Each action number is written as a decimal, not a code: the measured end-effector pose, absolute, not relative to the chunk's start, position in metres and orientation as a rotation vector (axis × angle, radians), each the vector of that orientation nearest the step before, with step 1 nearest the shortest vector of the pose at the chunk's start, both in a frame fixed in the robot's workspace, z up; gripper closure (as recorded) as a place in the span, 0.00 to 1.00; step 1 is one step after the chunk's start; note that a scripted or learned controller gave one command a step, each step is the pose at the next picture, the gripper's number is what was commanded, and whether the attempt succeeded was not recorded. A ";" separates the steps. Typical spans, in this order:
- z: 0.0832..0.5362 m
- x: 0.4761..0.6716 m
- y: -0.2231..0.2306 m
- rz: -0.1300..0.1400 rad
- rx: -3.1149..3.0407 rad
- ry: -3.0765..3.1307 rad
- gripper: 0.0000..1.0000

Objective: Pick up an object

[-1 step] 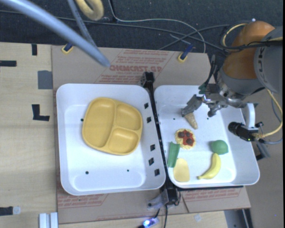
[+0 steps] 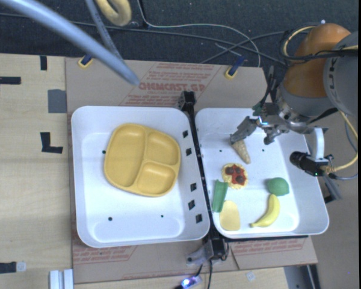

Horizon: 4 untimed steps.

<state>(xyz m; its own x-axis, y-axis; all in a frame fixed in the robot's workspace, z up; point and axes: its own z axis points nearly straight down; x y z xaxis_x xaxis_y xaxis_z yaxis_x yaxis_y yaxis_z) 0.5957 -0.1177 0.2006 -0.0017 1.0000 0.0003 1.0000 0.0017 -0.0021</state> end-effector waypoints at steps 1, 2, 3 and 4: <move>0.154 0.589 -0.114 0.008 -2.217 -2.220 0.00; 0.093 0.594 -0.115 0.005 -2.219 -2.222 0.00; 0.089 0.596 -0.116 -0.002 -2.224 -2.227 0.00; 0.097 0.595 -0.115 -0.001 -2.221 -2.227 1.00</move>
